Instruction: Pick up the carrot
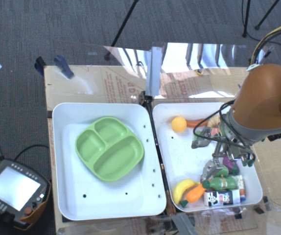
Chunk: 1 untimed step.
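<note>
The carrot is a short orange cone with a green tip. It lies in the front of the right bin, between a yellow banana and a green bottle. My gripper hangs under the orange wrist, just above and to the right of the carrot, over the bottle's neck end. It stands apart from the carrot, which rests on the bin floor. The arm's bulk hides part of the bin's right side.
A small can lies at the bin's front, below the bottle. A purple item sits beside the gripper. An orange ball and a reddish-orange stick-shaped thing lie at the back. The left bin holds a green divided plate.
</note>
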Tool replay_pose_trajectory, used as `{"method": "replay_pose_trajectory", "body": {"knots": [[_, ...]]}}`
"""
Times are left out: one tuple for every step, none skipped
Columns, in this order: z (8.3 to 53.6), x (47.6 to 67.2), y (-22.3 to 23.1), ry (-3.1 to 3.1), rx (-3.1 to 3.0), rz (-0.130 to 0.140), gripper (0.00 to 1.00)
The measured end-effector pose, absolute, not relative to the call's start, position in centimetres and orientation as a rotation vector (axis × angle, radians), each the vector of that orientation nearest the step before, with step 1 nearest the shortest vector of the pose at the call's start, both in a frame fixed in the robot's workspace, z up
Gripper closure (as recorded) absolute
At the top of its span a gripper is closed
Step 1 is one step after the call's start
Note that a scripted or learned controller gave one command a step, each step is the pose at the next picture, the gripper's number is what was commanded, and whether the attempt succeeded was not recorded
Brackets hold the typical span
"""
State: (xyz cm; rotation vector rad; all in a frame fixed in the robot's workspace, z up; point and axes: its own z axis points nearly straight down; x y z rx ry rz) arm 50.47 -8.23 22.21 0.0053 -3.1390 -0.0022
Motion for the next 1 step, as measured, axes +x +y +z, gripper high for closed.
{"method": "replay_pose_trajectory", "body": {"knots": [[13.76, 49.32, -9.01, -3.136, 0.28, 0.001, 0.0]]}}
